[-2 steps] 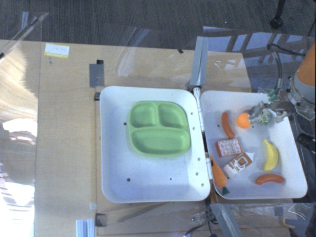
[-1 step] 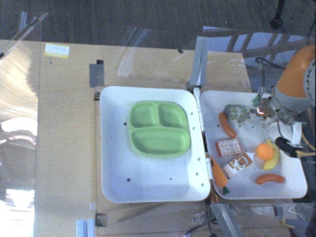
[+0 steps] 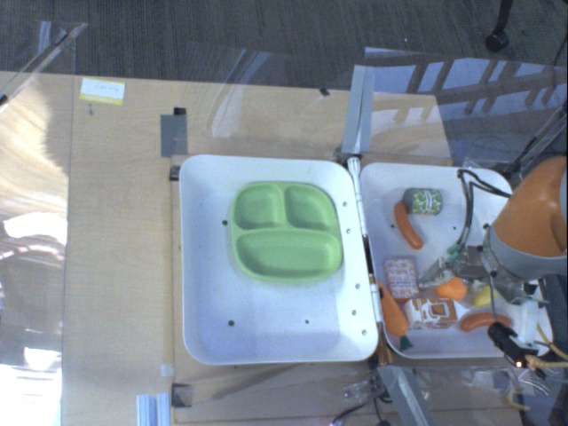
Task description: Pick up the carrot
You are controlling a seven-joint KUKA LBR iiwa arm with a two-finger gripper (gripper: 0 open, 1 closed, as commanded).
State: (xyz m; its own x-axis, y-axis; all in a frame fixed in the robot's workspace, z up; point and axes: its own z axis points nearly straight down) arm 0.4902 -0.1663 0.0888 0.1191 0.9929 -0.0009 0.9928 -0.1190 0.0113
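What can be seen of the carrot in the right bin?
The carrot is an orange, tapered, plastic-looking toy with a dark green tip at its lower end. It lies flat along the left wall of the right bin, near the front corner, its long axis running roughly front to back. A white and orange carton lies close on its right side; whether they touch is unclear. The gripper is further right, apart from the carrot.

1 fixed camera is looking down at a slant from above the bench [image 3: 115, 238], far enough back that both white bins [image 3: 266, 327] are fitting mid-frame, floor showing along the top.
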